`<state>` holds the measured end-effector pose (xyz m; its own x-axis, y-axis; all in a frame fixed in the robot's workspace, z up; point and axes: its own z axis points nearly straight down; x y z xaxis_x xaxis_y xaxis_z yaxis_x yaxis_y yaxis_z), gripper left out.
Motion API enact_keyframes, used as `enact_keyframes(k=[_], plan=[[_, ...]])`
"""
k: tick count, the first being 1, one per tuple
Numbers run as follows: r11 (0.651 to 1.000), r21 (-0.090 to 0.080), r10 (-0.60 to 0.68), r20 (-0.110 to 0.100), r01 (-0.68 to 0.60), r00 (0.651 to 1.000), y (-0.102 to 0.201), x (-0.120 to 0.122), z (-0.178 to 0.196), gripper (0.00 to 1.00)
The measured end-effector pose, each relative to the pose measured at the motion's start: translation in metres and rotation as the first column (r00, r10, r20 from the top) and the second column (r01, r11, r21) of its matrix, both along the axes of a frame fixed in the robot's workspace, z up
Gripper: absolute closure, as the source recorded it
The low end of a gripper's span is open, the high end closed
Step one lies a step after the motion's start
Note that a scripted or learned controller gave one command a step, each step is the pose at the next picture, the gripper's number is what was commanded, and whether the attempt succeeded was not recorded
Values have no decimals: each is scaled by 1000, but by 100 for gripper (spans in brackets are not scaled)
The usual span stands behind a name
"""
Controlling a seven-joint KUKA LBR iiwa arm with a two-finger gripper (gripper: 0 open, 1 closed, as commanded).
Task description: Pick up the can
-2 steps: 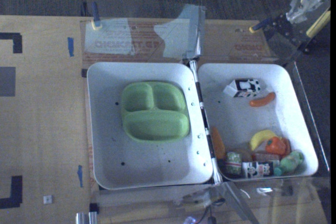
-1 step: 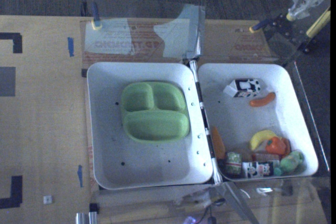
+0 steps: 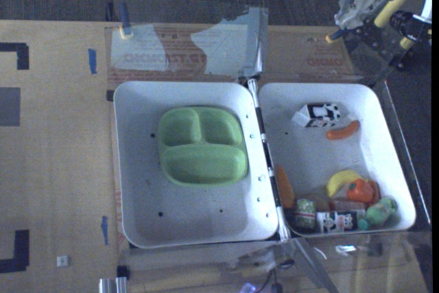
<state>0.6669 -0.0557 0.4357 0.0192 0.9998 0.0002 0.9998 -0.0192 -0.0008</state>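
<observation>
The can [image 3: 335, 221] lies on its side along the near wall of the right bin [image 3: 392, 125]; it is white with a dark and red label. Toy foods crowd around it. My gripper [image 3: 354, 5] hangs at the top right, beyond the far edge of the right bin and well away from the can. I see nothing held under it.
Around the can sit a small green-and-red item [image 3: 305, 206], a carrot [image 3: 285, 186], a banana [image 3: 341, 181], an orange-red toy [image 3: 361, 190] and a green toy [image 3: 381, 211]. A cow-print carton [image 3: 319, 114] and a sausage [image 3: 341, 130] lie farther back. The left bin [image 3: 130, 147] holds a green divided plate [image 3: 202, 145].
</observation>
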Motion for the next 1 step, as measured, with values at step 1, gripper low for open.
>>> enact_keyframes(k=[1], plan=[[1000,-1,3,5,-3,1000,1,1,11,100]])
